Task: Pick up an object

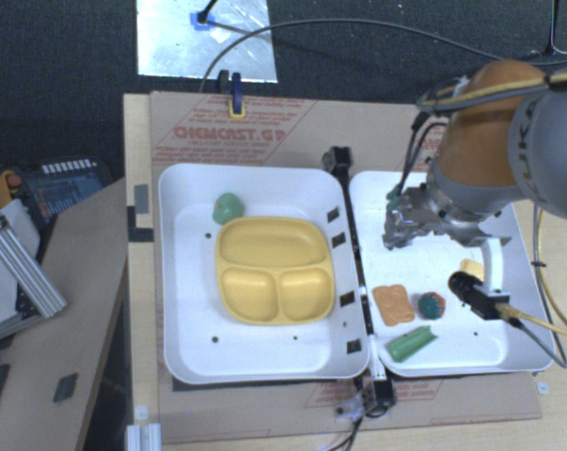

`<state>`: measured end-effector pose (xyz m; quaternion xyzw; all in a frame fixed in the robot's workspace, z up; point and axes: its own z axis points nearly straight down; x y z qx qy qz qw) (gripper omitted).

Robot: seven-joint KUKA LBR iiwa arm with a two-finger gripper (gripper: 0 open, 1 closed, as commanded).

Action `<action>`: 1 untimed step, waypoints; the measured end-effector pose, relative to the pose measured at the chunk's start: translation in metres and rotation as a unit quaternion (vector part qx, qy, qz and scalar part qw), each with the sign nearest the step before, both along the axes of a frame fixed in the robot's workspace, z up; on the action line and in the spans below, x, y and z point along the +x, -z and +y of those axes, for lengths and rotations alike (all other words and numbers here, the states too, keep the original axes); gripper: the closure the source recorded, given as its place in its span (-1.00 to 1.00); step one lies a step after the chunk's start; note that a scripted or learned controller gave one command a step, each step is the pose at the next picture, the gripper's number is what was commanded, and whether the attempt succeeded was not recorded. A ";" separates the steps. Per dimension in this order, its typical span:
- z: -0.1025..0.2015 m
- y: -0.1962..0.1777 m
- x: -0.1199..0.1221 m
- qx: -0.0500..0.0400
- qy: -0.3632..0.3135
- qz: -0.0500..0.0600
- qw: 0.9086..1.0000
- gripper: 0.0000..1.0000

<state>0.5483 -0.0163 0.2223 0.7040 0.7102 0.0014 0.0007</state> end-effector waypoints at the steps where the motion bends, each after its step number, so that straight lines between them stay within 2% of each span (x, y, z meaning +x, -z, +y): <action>1: 0.050 -0.011 0.014 0.000 0.000 0.000 1.000 1.00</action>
